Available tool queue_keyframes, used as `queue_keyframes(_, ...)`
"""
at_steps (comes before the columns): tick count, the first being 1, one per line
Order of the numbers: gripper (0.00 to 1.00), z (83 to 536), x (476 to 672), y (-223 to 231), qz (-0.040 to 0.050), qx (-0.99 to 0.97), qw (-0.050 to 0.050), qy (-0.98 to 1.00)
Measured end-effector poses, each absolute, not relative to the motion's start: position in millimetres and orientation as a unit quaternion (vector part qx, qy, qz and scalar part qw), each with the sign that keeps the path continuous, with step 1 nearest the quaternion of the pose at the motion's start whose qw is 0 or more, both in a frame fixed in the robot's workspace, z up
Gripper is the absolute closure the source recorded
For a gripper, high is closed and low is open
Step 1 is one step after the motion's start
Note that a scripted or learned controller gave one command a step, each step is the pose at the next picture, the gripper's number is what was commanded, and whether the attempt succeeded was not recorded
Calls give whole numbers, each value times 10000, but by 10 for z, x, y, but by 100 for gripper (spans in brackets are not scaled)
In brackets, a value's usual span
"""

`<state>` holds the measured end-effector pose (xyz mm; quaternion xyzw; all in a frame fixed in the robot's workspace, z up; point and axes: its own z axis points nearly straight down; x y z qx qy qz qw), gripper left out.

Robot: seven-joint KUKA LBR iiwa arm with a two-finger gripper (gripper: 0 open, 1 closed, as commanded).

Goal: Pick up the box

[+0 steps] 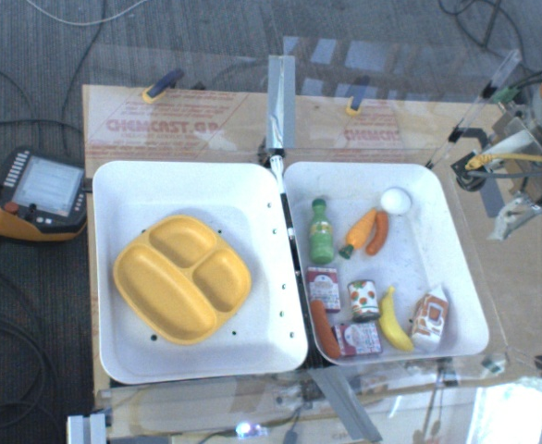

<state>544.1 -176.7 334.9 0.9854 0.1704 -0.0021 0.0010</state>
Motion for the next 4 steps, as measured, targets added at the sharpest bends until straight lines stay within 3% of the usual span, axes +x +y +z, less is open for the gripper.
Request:
queue_keyframes(1,100,3428,5442,-1761,-49,9852,10,1712)
queue_keyframes(2,0,3428,5440,-1766,-53,9853,17,1708)
queue_keyframes(3,100,3508,5441,-1762,-79,9851,15,1718)
queue_keyframes(4,0,3508,5440,-1765,-81,9852,20,1713)
